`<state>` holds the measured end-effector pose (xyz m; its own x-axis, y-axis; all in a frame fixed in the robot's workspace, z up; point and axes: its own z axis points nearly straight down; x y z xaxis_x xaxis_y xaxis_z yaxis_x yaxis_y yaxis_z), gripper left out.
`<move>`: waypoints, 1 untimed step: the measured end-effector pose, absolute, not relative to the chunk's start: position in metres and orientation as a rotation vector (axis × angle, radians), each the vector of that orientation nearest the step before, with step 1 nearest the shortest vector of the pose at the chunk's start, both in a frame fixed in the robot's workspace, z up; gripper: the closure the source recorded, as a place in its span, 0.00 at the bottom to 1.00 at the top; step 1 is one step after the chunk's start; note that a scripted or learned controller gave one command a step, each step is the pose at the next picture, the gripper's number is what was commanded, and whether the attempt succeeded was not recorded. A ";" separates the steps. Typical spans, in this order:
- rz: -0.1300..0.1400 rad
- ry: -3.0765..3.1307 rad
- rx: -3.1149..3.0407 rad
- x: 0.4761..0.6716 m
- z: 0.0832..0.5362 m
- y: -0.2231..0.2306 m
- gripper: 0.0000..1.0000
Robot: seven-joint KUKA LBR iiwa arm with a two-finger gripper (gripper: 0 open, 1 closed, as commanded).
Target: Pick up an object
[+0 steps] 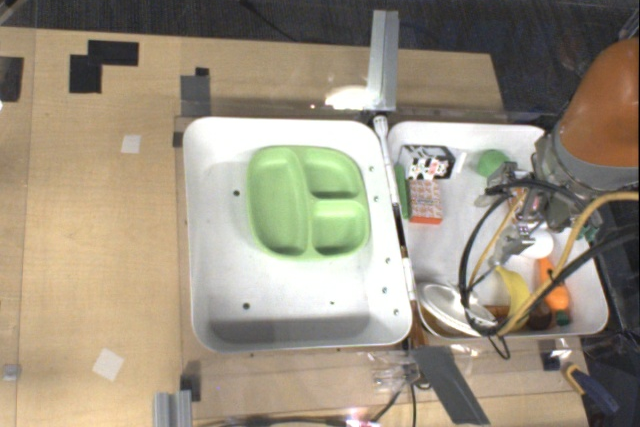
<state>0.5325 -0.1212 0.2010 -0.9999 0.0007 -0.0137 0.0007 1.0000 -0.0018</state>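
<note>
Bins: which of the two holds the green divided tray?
The left bin. The green divided tray lies in it alone, while the right bin holds small items under the gripper.

grey arm [600, 130] with orange band, wrist down, gripper [522, 240] low, cables around it

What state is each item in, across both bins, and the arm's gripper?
Green divided tray: right way up, flat in the left bin, compartments bare.
Card box: lying flat near the right bin's far-left corner.
Metal bowl: open side up, at the near edge.
Banana: lying in the bin, partly behind cables.
Gripper: low over the right bin; whether open or shut cannot be told.
</note>
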 end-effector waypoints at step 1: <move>-0.007 3.118 0.087 0.521 0.105 -0.159 0.00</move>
